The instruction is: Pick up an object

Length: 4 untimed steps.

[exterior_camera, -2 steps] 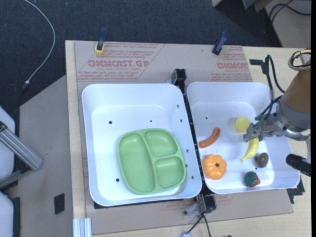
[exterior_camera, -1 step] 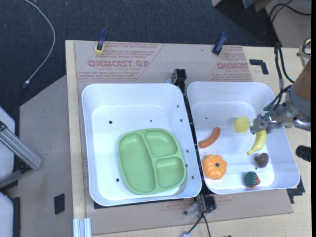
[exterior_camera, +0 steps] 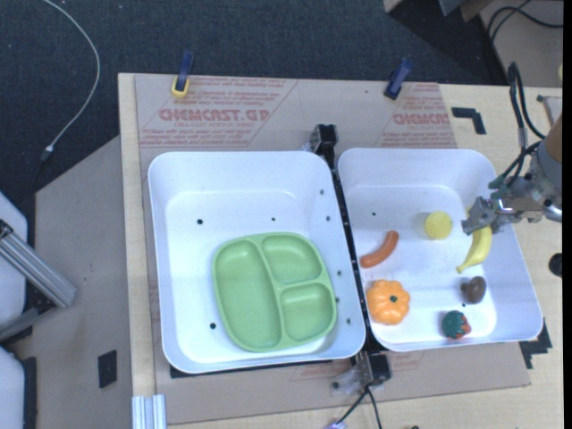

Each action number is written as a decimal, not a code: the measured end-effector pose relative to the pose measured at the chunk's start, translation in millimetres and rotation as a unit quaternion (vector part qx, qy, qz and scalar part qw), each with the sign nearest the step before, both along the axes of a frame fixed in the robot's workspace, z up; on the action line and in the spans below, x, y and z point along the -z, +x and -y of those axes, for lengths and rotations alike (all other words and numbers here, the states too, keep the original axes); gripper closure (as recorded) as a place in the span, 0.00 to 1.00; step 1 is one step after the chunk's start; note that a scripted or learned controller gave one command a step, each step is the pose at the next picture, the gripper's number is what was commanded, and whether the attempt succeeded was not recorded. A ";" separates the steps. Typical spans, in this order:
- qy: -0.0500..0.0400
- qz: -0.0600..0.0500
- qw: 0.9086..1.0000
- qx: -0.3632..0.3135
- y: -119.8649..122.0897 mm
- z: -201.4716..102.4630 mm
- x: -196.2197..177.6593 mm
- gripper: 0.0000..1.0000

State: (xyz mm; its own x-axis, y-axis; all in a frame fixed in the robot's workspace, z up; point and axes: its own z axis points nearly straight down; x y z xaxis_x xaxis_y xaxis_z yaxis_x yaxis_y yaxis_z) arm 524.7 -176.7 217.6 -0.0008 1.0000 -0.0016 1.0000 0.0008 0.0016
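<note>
The toy food is kept in the right bin [exterior_camera: 420, 172], so it can be reached from that side, and the gripper [exterior_camera: 483, 221] is seen pinching the top of the banana [exterior_camera: 475, 248]. The banana hangs just beside the lemon [exterior_camera: 438, 225] (over the bin floor). The green tray [exterior_camera: 273, 289] is left alone in the left bin [exterior_camera: 179, 239].

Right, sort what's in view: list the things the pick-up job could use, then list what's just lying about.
Job:
gripper, over the right bin
banana, right under the gripper
yellow ball
sausage
orange pumpkin
brown piece
red and green piece

Lying about:
green divided plate in the left bin
blue clamps at the board's far edge
</note>
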 end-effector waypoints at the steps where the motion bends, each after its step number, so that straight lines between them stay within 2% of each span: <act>1: 0.002 -0.002 1.000 -0.002 -7.8 -47.8 0.3 1.00; 2: 0.002 -0.002 1.000 -0.002 -13.8 -97.2 4.0 1.00; 3: 0.001 0.000 1.000 0.000 -0.2 -146.2 2.9 1.00; 4: 0.002 -0.002 1.000 -0.003 1.2 -207.0 8.2 1.00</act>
